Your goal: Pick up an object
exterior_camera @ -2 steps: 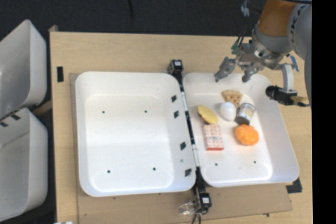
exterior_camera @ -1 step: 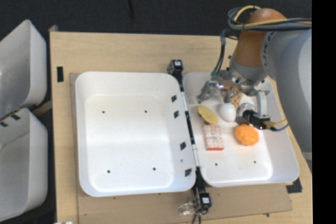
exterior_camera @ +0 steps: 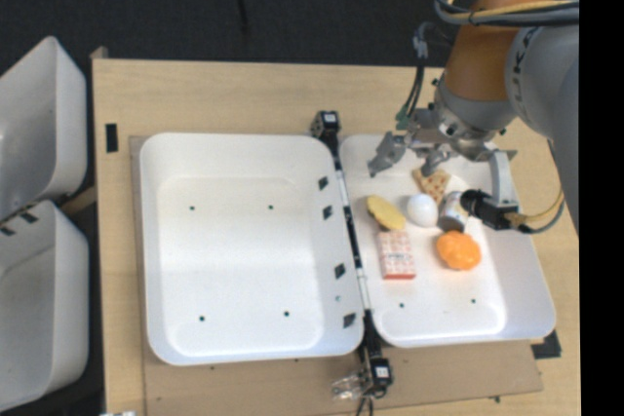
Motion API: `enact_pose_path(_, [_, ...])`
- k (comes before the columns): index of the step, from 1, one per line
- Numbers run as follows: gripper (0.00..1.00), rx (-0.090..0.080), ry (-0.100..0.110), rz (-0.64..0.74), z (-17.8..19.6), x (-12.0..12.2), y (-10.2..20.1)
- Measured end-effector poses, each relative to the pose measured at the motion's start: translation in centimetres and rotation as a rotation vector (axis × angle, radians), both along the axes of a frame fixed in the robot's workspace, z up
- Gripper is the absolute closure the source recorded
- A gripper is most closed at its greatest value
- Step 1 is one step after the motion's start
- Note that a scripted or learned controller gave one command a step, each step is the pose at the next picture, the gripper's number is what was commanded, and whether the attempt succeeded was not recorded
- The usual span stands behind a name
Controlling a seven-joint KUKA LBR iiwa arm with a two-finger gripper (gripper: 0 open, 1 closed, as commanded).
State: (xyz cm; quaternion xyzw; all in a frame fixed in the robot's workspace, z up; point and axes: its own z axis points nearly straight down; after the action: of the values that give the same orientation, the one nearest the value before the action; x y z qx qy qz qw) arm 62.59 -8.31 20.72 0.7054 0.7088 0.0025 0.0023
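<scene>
- The tool (exterior_camera: 429, 151) hangs over the right bin (exterior_camera: 507, 307), just up the view from the white ball (exterior_camera: 422, 209).
- The likeliest target is the tan cracker-like piece (exterior_camera: 430, 182). It lies directly above the white ball in the view, very near or touching it, with the tool right over it.
- Whether the tool is released or clenched cannot be told at this slant, and nothing can be seen gripped in it.
- Just left of the white ball lies a yellow banana-shaped piece (exterior_camera: 385, 211).
- Below and left of the ball is a red-and-white packet (exterior_camera: 396, 255), and below and right of it an orange fruit (exterior_camera: 458, 250).
- The left bin (exterior_camera: 156, 209) sits well to the left of the ball on the bench (exterior_camera: 117, 93).
- To do the pick well, the tool should probably drop straight down, centred on the tan piece, with its closing line turned so that neither side lands on the white ball.
- The piece looks thin and flat, so a low reach close to the bin floor seems needed. A shallow close would likely slip off the top.
- The crowding around the ball is the main risk: a nudge could roll the ball and shift the target.
</scene>
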Motion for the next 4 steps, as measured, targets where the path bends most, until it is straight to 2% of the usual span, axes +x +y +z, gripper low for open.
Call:
enact_pose_path(1, [0.00, -0.003, -0.002, -0.001, 4.9, 5.4, -3.8])
enact_pose_path(2, [0.00, -0.001, 0.013, -0.001, -6.4, 6.2, -2.7])
enact_pose_path(3, [0.00, -0.001, 0.004, 0.000, -1.2, 6.4, -2.9])
enact_pose_path(4, [0.00, -0.002, 0.009, -0.006, -1.8, 2.2, -2.8])
